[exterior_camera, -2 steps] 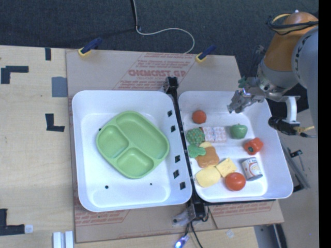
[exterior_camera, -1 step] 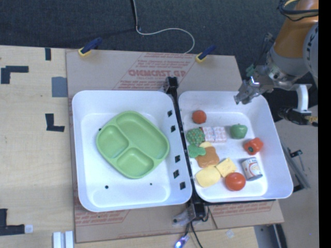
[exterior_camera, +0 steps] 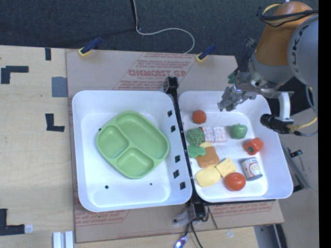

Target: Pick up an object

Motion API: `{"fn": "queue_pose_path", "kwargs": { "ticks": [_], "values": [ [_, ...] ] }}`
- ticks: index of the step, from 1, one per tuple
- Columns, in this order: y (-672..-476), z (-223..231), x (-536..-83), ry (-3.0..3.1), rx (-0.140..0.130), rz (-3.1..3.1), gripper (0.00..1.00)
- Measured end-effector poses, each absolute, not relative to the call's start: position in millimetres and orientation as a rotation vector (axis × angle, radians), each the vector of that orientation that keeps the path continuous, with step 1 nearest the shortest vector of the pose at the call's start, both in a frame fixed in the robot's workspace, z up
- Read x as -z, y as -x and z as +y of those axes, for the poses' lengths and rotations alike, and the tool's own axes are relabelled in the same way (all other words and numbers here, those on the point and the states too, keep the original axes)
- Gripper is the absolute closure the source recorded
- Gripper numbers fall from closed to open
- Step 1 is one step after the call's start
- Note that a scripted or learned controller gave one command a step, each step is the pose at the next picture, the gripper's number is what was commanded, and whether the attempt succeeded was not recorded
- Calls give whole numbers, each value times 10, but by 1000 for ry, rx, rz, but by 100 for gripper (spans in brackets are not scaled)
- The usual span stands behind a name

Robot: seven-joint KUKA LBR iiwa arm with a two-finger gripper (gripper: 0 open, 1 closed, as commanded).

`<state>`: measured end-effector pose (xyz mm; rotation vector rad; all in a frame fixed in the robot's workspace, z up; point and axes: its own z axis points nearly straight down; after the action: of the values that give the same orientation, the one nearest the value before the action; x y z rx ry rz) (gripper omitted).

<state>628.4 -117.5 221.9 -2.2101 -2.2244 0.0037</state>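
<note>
- The hand [exterior_camera: 227,103] hovers over the far edge of the right bin [exterior_camera: 274,190]; its grip cannot be told.
- A green tray [exterior_camera: 133,144] lies in the left bin [exterior_camera: 85,138].

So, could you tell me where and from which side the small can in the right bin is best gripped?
Probably across its round sides, coming straight down. The can lies tilted near the bin's right wall, with a tomato close at its lower left, so closing the hand across the narrow body, away from the tomato, looks safest.
</note>
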Motion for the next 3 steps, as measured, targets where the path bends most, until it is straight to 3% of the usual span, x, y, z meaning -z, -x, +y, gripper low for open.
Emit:
{"fn": "queue_pose_path", "kwargs": {
  "ticks": [2,3],
  "values": [
    [-5738,-318,-2297,2210,-7,-2224,100],
    [-5644,-92,-2308,2212,-8,-2222,100]
  ]
}}
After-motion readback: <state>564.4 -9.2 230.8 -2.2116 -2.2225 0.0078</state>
